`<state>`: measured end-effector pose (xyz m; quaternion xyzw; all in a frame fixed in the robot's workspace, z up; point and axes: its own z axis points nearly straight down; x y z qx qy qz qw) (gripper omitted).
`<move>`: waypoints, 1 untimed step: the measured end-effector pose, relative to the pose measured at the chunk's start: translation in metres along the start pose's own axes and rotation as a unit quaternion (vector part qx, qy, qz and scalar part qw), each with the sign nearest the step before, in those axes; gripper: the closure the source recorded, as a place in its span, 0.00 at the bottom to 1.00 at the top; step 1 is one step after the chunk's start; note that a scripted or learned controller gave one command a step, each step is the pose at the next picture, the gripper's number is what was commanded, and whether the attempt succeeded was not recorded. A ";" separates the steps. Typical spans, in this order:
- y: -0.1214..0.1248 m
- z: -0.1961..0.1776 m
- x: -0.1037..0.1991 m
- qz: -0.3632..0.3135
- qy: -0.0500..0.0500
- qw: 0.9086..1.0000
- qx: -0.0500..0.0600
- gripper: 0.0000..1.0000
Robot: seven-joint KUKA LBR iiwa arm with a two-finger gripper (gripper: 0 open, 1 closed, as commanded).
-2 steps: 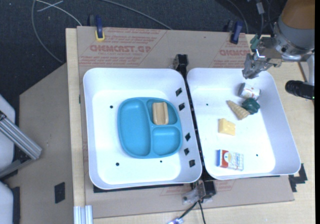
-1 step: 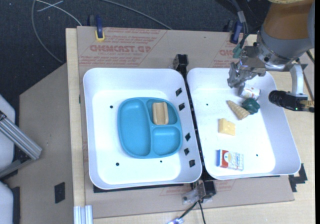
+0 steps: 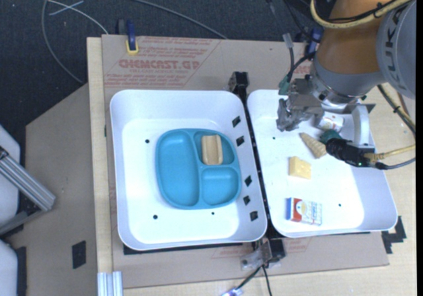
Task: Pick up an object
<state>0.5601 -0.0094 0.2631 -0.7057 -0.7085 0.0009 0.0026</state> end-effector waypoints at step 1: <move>-0.021 0.021 0.049 0.000 0.000 1.000 0.000 1.00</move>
